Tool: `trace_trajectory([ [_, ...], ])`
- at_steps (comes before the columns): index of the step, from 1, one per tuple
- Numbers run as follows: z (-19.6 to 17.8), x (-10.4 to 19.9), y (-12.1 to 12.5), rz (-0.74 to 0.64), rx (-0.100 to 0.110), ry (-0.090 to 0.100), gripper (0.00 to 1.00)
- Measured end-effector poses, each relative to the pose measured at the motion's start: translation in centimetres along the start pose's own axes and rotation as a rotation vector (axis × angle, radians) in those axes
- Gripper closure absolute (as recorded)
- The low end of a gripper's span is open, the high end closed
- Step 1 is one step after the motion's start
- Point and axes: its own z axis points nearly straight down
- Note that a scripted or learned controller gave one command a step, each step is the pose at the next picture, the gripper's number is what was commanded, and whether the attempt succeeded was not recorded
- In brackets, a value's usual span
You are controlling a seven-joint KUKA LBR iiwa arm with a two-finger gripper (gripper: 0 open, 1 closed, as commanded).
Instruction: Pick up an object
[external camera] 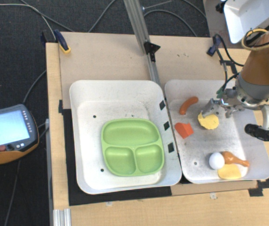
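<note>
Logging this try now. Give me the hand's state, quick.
Hand: down at the yellow piece in the right bin; open or shut cannot be told.

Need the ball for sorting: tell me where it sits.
The white ball lies in the right bin near its front edge, touching the yellow-orange toy on its right.

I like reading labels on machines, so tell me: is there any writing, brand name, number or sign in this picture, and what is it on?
No text can be read anywhere.
The handheld screen left of the bench glows, but whatever it displays is too small and washed out to read.
The green plate, the white bins and the toy food show no markings.
</note>
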Motion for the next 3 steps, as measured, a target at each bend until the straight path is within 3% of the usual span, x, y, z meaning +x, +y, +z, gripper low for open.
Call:
trace_trajectory([
  [1, -1.5, 0.0, 0.3, -0.001, -0.009, -0.002, 1.00],
  [3, -12.8, 0.5, 1.0, -0.003, -0.016, -0.005, 1.00],
])
